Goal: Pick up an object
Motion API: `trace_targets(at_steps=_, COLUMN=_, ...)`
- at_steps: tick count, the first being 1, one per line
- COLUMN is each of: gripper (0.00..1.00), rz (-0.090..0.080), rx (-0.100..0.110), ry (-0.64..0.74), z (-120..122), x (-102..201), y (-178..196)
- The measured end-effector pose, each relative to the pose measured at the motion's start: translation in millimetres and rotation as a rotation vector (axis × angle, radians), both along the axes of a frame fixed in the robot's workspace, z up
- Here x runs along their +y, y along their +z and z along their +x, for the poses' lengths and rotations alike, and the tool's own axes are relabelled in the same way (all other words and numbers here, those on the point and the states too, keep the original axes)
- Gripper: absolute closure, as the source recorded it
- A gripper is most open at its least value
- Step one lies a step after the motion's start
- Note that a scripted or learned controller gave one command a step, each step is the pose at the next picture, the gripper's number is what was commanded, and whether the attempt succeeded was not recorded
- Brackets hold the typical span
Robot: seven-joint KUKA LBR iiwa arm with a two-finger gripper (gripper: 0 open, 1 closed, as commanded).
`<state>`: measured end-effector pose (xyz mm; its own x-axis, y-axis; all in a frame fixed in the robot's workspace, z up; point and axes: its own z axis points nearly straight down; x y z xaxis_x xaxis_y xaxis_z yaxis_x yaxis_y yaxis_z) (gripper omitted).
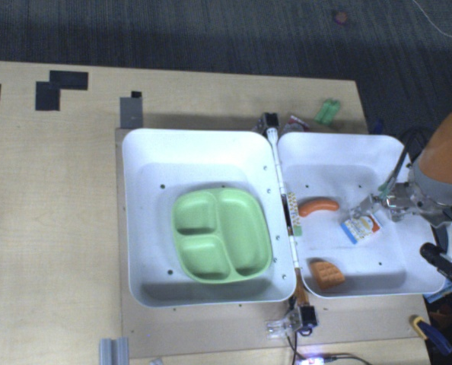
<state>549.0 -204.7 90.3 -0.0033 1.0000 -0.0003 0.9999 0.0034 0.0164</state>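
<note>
Bread piece (327,273) at right bin (340,154) front; jaws (372,202) over packet (361,226), state unclear.

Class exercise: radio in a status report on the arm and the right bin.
Gripper low in right bin, over small white packet. Orange sausage and brown piece lie apart. Green tray in left bin.

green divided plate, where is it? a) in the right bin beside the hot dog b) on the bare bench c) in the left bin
c: the green divided plate lies on the floor of the left bin, while the hot dog lies in the right bin.
</note>
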Motion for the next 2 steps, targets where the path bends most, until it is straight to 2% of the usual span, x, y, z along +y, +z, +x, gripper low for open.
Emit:
trace_targets(at_steps=1, gripper=1.00, rz=-0.003, rx=-0.009, ry=0.001, z=2.8, x=-0.2, y=12.7)
trace_targets(at_steps=2, gripper=0.00, rz=-0.002, rx=-0.007, ry=0.001, z=2.4, x=0.0, y=12.2)
